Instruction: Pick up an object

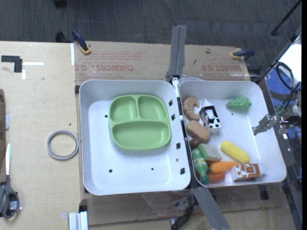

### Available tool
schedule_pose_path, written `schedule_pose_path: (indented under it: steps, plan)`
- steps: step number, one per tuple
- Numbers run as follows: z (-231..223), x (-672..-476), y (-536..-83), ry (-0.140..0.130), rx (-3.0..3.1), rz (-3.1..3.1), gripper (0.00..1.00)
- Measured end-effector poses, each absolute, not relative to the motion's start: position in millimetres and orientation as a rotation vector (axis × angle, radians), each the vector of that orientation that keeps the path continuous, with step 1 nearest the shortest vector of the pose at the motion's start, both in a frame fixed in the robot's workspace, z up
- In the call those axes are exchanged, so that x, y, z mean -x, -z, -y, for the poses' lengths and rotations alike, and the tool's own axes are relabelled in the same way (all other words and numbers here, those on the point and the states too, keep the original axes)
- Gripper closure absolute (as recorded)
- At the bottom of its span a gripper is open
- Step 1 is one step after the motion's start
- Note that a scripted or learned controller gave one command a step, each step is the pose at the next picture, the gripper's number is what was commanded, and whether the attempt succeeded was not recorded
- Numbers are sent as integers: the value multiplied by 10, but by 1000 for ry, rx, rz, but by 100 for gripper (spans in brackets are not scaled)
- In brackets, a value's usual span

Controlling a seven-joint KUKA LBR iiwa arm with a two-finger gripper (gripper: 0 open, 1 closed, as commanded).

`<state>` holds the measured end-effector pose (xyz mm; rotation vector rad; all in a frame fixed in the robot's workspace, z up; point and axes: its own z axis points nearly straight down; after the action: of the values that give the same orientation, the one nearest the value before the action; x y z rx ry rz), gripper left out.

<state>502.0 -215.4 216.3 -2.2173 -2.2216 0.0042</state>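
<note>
1. Your hand (263,126) sits at the right wall of the right bin (271,172), low over the rim; whether it is open or closed you cannot tell from this view, and nothing shows between its fingers.
2. The things to pick from lie in the right bin, mostly along its left wall and front: a croissant (191,107), a bread roll (197,130), a small black-and-white carton (210,117), a green bottle (200,164), a carrot (222,167), a corn cob (234,152), a small orange-and-white box (247,172) and a bumpy green piece (238,104) near the back.
3. The corn cob looks like the best choice: it lies apart from the pile with bare floor on its right. It seems a light, stiff plastic toy, probably smooth, so take it across its middle, at right angles to its length.
4. The bumpy green piece also lies apart; it is likely light, but rounded and prone to slip.
5. The croissant, roll and bottle crowd against the left wall, leaving little finger room there. The carrot touches the bottle and lies just beside the box.
6. The left bin (93,171) holds a green divided plate (140,121). On the desk (36,90) lie a tape ring (62,144) and scissors (8,195), well apart.
</note>
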Motion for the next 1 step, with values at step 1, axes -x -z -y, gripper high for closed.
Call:
schedule_pose_path:
  steps: [1]
  plan:
    - [1821, -4784, -988, -3, 2163, 2273, 0]
